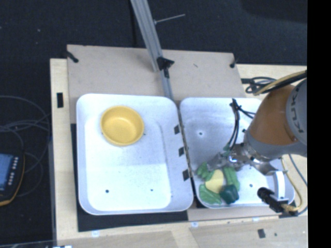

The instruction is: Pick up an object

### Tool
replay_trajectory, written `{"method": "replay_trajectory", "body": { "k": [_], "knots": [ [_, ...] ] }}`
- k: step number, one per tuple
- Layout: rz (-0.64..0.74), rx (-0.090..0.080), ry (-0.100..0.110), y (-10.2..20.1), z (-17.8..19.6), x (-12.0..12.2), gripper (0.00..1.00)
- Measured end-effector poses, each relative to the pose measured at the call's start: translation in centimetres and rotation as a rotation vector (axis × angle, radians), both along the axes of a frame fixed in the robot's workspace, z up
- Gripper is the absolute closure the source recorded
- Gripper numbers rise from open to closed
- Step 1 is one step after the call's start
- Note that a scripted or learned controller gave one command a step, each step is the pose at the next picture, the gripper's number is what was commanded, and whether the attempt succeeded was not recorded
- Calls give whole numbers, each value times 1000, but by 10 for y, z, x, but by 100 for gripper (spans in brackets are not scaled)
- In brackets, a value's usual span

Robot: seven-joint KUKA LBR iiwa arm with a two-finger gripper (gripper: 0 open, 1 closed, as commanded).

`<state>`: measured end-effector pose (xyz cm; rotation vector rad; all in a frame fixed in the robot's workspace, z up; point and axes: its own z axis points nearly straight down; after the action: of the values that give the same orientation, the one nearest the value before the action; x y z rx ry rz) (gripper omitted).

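Two shallow white bins sat side by side on the bench as we looked down on them. In the left bin we saw a yellow bowl, upright, near the far left corner, with bare floor all around it. The right bin held a small cluster of objects in its near left corner: a pale yellow piece in the middle, a light green piece just in front of it against the bin's near wall, a darker green rounded piece touching its right side, and another green piece behind it. These pieces lay pressed together, so we could not separate their outlines well.

We saw the arm, grey with its orange band, reaching in from the right over the right bin, its bulk hiding much of that bin's right half. The gripper hung just above the cluster, over the green and yellow pieces. We could not tell how its claw stood, since the wrist and cables covered it. A black cable ran beside the wrist. A grey metal pole slanted down from the far side to the bins' shared edge.
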<state>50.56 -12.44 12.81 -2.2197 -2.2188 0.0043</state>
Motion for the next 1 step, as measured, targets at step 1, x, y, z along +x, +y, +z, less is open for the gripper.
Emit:
{"method": "replay_trajectory", "body": {
  "k": [1],
  "knots": [
    [0,-3,-13,-1,-24,3,0]
  ]
}}
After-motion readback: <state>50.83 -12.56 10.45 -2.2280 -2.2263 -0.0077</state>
